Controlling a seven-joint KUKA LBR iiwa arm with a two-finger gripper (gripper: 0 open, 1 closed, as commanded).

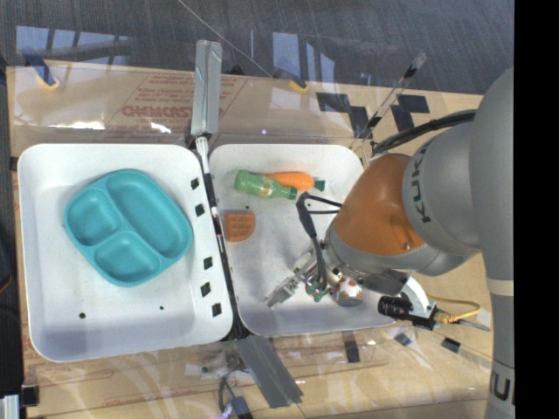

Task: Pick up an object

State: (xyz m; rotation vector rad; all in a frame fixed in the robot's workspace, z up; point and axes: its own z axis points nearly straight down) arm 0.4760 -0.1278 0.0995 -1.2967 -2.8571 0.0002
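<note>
A: Where do I log the gripper (293, 288)?

B: I see it low in the right bin (262, 321), near the front wall, arm (410, 208) over that bin's right side. I cannot tell how its fingers stand.

A: Objects?

B: Bottle (264, 184) and carrot (293, 181) lie touching near the back wall. Brown piece (238, 226) sits beside the divider, well apart from the gripper. Left bin (52, 321) holds a teal tray (127, 225)

- The divided plate (128, 225) at nine o'clock looks like smooth, matt teal plastic.
- Both bins (52, 321) look like white, slightly speckled plastic.
- The arm (454, 190) at three o'clock has smooth grey casing and a glossy orange band (376, 212).
</note>
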